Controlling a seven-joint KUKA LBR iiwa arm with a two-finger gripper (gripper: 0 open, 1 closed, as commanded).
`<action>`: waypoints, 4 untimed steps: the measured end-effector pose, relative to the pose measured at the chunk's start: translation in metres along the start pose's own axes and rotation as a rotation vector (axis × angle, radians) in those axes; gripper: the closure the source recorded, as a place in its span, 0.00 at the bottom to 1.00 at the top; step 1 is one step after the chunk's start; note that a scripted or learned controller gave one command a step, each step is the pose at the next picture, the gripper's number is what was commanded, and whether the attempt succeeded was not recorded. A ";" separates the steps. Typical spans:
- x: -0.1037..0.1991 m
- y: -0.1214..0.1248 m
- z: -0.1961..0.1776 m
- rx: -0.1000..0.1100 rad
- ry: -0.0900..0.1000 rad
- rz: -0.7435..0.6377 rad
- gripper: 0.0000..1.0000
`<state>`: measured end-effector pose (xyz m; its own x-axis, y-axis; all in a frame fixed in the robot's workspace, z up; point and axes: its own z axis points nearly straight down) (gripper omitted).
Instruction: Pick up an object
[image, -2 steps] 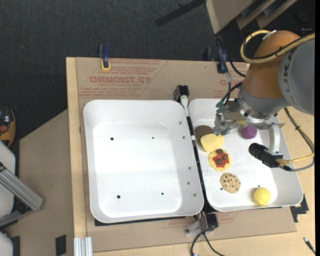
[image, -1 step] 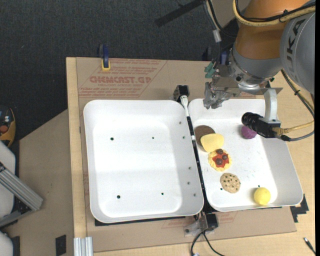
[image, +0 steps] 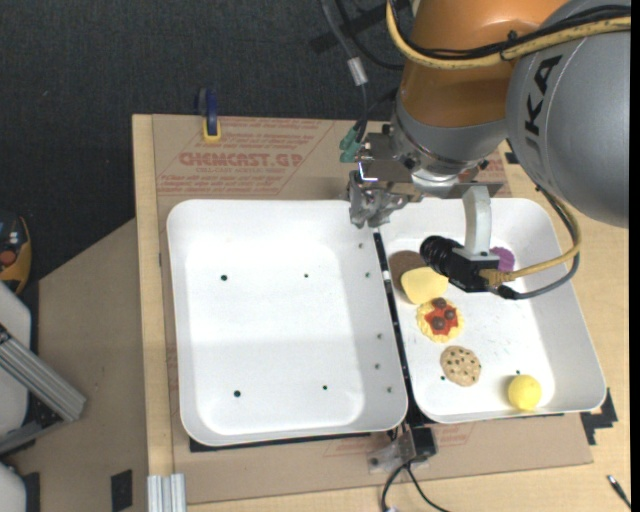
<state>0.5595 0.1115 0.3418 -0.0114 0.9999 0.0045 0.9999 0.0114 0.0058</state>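
Writing: the brown sheet (image: 262, 158) covering the worktop carries red print near its far edge, reading "CHEMCAST GP"; a finer line below it is too small to read. On my grey arm casing (image: 580, 110) large dark letters are cut off by the frame, and only "K" and part of the next letter show. A blue and yellow clamp (image: 209, 114) sits on the sheet's far edge.

Hard to make out: a brown flat item (image: 403, 264) is partly covered by the yellow piece (image: 424, 285) that lies against it, and I cannot identify it. A purple item (image: 504, 260) is mostly hidden behind my own hardware. My orange band blocks the far end of the bin on the view's right (image: 585, 350).

Gripper (image: 372, 208): it hangs over the far rim where the two bins meet, at the far corner of the bin on the view's left (image: 182, 300). I cannot tell whether it is released or clenched, and I see nothing in it.

Candidate objects all lie in the right-hand bin. The brown item and yellow piece are beside the dividing rim. Toward the worktop's near edge come a round piece with red topping (image: 441, 320), then a speckled cookie (image: 461, 366). A yellow ball (image: 524, 391) is near the bin's near rim.
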 end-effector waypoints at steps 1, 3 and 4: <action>0.074 -0.008 -0.021 0.001 -0.002 0.003 1.00; 0.113 -0.025 0.030 0.009 -0.004 0.009 1.00; 0.112 0.031 0.108 0.010 -0.006 0.013 1.00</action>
<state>0.5901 0.2239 0.2345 0.0018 1.0000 -0.0017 1.0000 -0.0018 -0.0038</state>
